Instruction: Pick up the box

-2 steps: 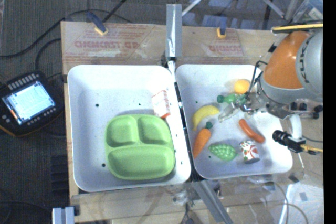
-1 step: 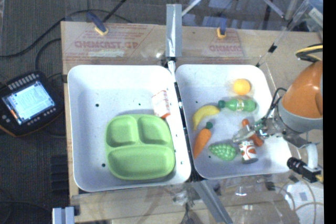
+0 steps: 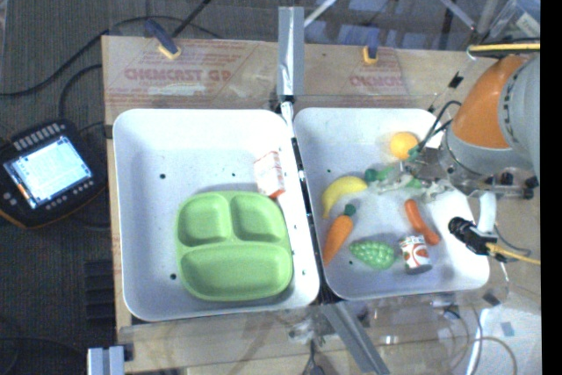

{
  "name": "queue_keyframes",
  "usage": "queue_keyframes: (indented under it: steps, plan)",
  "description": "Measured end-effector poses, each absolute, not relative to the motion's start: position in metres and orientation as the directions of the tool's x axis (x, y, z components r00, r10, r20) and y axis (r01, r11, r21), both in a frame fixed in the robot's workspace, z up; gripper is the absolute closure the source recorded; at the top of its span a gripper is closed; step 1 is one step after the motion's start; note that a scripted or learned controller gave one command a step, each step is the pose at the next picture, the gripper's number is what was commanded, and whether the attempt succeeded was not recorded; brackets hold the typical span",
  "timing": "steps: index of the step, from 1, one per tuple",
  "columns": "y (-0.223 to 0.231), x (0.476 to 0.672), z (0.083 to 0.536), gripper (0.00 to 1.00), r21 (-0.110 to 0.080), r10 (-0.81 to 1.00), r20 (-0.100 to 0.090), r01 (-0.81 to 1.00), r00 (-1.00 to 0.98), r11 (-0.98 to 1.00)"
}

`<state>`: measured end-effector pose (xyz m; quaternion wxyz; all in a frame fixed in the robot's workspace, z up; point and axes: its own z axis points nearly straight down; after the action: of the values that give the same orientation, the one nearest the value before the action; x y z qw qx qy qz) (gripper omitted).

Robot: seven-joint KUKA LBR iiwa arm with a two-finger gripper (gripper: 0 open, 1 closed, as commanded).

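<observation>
The box [image 3: 270, 174] is a small white and red carton. It lies in the left bin [image 3: 149, 145], against that bin's right wall and just above the green tray. My gripper [image 3: 414, 174] is low over the right bin [image 3: 351, 127], near its right side, beside an orange ball [image 3: 404, 144] and above a small carrot [image 3: 422, 221]. It is well to the right of the box, with the wall between the bins in between. The grey arm with its orange band [image 3: 487, 111] hides the wrist.
A green sectioned tray [image 3: 234, 246] fills the lower left bin. In the right bin lie a yellow lemon [image 3: 343, 191], a big carrot [image 3: 337, 235], a green bumpy fruit [image 3: 372, 254] and a small red and white can [image 3: 415, 252]. A handheld controller [image 3: 46, 173] sits at far left.
</observation>
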<state>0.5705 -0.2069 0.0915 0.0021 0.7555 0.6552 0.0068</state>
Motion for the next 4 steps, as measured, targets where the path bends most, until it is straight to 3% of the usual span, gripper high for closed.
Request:
queue_keyframes:
  steps: [1, 2, 3, 4]
  plan:
    - [-0.214, 0.537, 0.113, 0.0, -0.003, 0.984, 0.0, 0.984, -0.177, 0.177]
    - [-0.202, 0.491, 0.091, 0.0, 0.018, 0.977, -0.012, 0.977, -0.214, 0.214]
    - [-0.208, 0.539, 0.092, 0.0, 0.001, 0.959, 0.021, 0.959, 0.283, -0.283]
    - [-0.18, 0.585, 0.1, 0.0, -0.003, 1.0, -0.003, 1.0, 0.029, -0.029]
